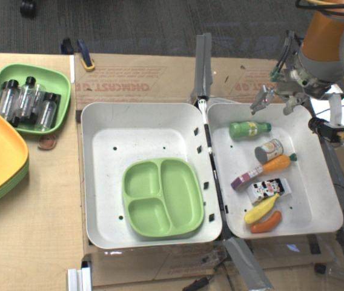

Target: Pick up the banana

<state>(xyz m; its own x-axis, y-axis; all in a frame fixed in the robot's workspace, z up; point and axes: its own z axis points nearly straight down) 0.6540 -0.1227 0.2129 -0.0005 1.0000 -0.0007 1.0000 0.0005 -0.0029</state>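
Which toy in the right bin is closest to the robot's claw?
The green bottle, lying on its side at the far end of the right bin, just below the claw. The banana and the others lie farther toward the near edge.

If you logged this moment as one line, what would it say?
task: pick up banana | tool: open, above right bin's far edge, holding nothing | banana: near end of right bin, beside hot dog, untouched

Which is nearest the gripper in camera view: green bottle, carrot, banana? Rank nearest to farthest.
From the gripper, at the right bin's far edge:
1. Green bottle, lying near the bin's far wall, just below the gripper.
2. Carrot, mid-bin, beside the can.
3. Banana, toward the bin's near edge, next to the sausage.
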